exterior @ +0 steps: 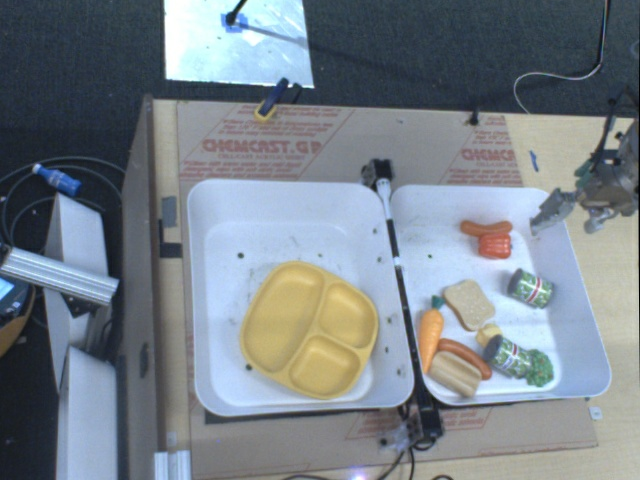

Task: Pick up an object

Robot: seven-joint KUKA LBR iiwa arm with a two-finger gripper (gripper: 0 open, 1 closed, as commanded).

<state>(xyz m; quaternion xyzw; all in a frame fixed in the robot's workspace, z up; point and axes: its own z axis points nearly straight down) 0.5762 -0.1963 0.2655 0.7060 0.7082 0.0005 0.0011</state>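
Your tool (pixel 572 211) hangs at about 3 o'clock, over the right bin's (pixel 590 313) upper right rim, fingers spread apart with nothing between them. In that bin you see a red pepper (pixel 488 238), a green can (pixel 530 288), a bread slice (pixel 469 304), a carrot (pixel 430 335) and a hot dog (pixel 458 364). The left bin (pixel 215 268) holds a yellow divided plate (pixel 308 328).

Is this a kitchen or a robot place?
Probably a robot lab, not a kitchen. Two shallow white bins sit on a cardboard-covered bench, the food is toys, like the orange plastic carrot, and a grey metal gripper reaches in beside loose cables.
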